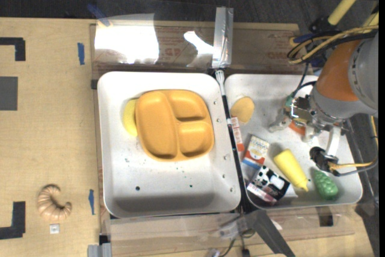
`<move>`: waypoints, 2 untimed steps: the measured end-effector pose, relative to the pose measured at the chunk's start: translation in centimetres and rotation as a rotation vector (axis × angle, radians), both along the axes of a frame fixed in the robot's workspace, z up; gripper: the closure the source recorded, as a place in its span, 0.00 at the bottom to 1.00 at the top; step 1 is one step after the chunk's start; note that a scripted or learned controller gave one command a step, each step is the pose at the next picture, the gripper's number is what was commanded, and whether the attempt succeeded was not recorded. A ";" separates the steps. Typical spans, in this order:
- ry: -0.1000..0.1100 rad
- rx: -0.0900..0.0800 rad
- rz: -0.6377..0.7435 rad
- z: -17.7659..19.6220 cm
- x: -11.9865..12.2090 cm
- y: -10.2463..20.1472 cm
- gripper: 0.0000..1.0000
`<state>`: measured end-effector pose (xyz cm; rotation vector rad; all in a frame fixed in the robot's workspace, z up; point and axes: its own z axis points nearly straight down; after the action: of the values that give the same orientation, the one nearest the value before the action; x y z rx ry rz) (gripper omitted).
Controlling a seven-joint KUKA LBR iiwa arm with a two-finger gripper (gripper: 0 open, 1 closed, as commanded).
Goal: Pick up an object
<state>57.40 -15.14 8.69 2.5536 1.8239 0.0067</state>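
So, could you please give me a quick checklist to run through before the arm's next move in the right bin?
1. Gripper over the right bin: ok.
2. Object between its fingers: cannot tell.
3. Targets within the bin, such as the yellow corn-shaped toy and green toy: ok.
4. Targets apart from one another: not ok, the toys crowd together with the small cartons.
5. Cables clear of the objects: not ok, they hang above the green toy.

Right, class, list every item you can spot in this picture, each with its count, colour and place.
Divided tray: one, orange-yellow, left bin.
Flat piece: one, yellow, under the tray's left edge.
Round piece: one, tan, right bin, upper left.
Small carton: one, white with print, right bin.
Corn cob: one, yellow, right bin.
Black-and-white pack: one, right bin, front.
Bumpy toy: one, green, right bin corner.
Croissant: one, tan, on the bench.
Arm: grey, orange band; claw over right bin.
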 end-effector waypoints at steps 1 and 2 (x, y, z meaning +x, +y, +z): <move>0.001 0.000 -0.009 4.8 0.2 1.6 0.00; 0.003 0.000 0.158 0.0 0.6 -0.2 0.00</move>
<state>58.00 -15.38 8.69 2.4040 2.0210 0.0031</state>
